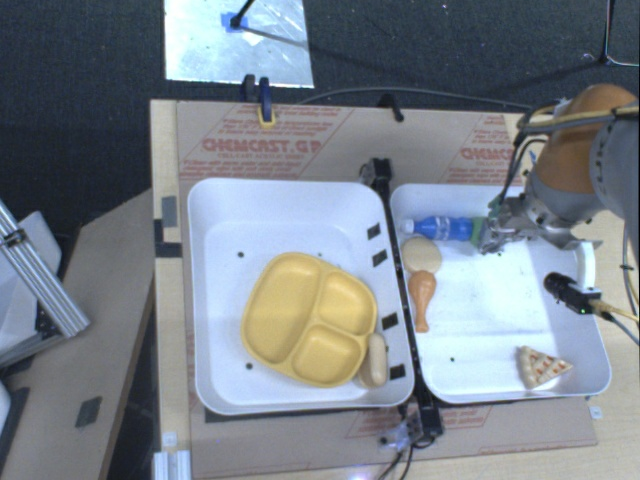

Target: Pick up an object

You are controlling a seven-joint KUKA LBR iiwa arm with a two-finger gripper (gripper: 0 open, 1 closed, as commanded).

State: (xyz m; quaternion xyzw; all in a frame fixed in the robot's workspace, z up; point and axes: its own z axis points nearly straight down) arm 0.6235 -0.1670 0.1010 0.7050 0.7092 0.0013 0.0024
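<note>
2 bins are sitting side by side on the bench [300, 133]. In the left bin [215, 218] a divided tray [305, 318] is lying, with a bread roll [375, 360] touching its right corner. In the right bin [585, 368] a bottle [443, 229] is lying at the back, a drumstick [422, 278] just in front of it, a pizza slice [542, 366] at the front right.

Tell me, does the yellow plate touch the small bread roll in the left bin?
Touching: the camera view shows the bread roll pressed against the yellow plate's lower right edge, no gap between.
</note>
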